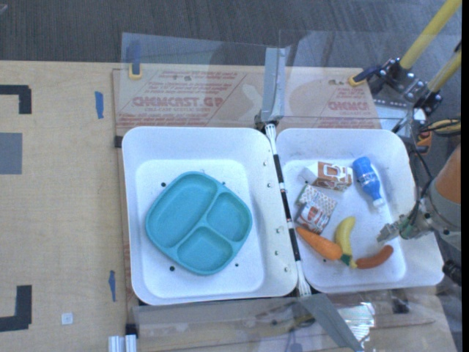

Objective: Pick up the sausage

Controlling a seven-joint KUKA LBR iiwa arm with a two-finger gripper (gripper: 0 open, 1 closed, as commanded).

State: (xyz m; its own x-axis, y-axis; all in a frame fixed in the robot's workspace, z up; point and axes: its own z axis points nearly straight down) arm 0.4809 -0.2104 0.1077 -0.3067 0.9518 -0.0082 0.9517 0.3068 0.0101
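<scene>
The sausage point(374, 257) is a short reddish-brown link lying near the front right corner of the right bin point(415, 273), its left end touching the carrot's green top. My gripper point(396, 230) hangs just above and to the right of it, at the bin's right side, with the grey arm reaching in from the right edge. Nothing shows between the fingers.
In the right bin also lie an orange carrot point(320, 243), a yellow banana point(344, 234), a blue bottle point(368, 180) and two small snack packets point(317, 206). A teal divided plate point(198, 222) sits in the left bin point(139, 167). A clear divider stands behind the bins.
</scene>
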